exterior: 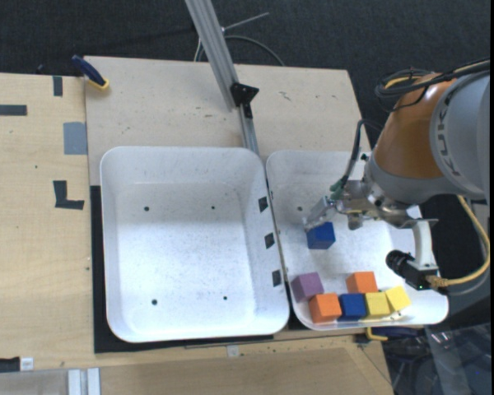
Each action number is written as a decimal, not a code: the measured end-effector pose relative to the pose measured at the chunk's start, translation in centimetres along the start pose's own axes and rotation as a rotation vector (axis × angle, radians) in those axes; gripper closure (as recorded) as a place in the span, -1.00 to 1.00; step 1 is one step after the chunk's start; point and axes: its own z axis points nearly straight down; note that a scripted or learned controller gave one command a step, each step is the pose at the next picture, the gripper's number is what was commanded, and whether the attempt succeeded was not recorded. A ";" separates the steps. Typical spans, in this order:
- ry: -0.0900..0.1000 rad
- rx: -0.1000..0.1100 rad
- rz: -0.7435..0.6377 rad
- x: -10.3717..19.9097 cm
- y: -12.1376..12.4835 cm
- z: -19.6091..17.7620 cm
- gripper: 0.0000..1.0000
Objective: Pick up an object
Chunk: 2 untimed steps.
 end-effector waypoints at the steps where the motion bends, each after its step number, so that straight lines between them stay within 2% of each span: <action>1: -0.002 0.010 0.004 -2.9 1.3 10.8 -1.00; 2: 0.000 0.011 0.001 -2.7 1.3 9.6 1.00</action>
